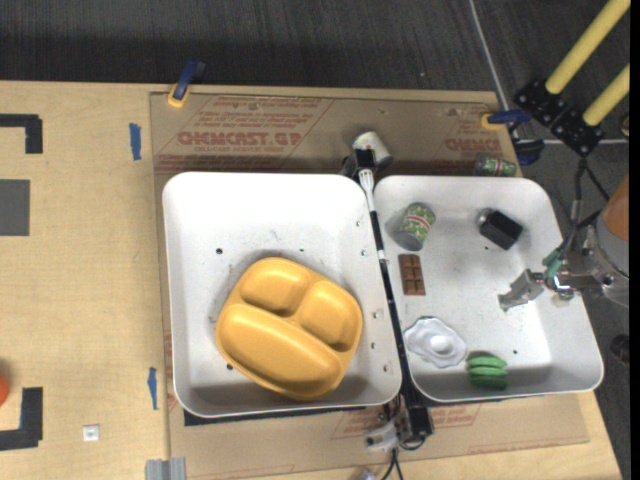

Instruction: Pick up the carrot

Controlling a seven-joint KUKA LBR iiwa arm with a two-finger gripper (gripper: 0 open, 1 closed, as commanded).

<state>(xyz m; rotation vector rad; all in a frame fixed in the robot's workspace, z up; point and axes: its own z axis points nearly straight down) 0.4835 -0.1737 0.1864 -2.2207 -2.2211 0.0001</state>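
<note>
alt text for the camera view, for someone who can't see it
Two shallow white bins sit side by side: the left bin holds a big yellow bread-shaped toy; the right bin holds a green can, black block, brown bar and the gripper.

A robotics lab or test bench; a plywood bench top (80, 268) marked with blue tape (135, 140) at upper left; two white bins (190, 208) clamped on printed cardboard (240, 133); yellow padded poles (590, 33) at upper right; dark carpet (300, 18) beyond.
</note>
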